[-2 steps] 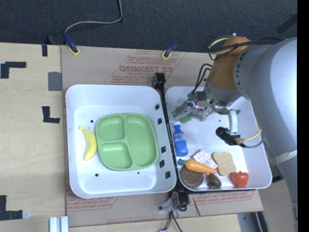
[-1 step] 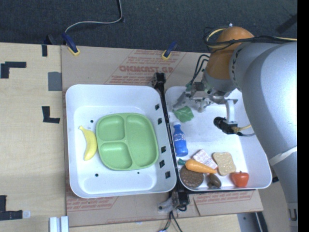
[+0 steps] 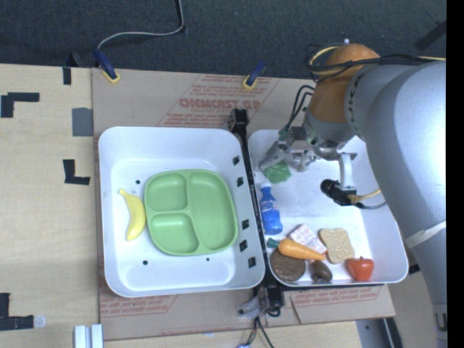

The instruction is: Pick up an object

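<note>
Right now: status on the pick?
Gripper low in right bin, at green item. Grasp unconfirmed. Blue bottle close below.

Dark carpet-like floor point(image 3: 217, 13), cardboard-covered bench point(image 3: 181, 100), pale wood point(image 3: 43, 194)

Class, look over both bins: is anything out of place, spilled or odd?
Nothing is spilled or broken. One oddity: the banana lies on the left bin's floor beside the green divided plate, not on it.
</note>
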You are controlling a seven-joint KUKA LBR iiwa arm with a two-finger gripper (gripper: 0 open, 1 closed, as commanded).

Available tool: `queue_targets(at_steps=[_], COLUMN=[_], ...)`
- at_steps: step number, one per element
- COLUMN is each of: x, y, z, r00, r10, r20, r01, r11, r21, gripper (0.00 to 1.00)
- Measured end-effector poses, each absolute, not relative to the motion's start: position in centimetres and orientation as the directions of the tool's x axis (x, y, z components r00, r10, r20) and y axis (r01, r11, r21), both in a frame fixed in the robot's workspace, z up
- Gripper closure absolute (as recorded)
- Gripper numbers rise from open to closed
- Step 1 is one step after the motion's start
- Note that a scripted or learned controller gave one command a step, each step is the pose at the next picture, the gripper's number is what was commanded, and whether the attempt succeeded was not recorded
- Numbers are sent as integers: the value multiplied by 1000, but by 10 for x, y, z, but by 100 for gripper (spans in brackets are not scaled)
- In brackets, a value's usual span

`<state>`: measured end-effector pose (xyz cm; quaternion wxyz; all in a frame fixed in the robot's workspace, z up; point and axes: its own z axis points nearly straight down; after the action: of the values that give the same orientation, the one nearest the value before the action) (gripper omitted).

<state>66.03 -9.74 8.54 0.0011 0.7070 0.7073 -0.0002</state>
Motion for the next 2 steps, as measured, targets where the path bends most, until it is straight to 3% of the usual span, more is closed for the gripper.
queue_targets(at_steps=[1,2], x=[669,663], y=[-98,-94], z=[85,85], r00=[-2,-1], r10=[1000,1000], r20=[-1,-2], r01=[1000,1000], r11=[2,1], r21=[1,1], gripper=[0,0])
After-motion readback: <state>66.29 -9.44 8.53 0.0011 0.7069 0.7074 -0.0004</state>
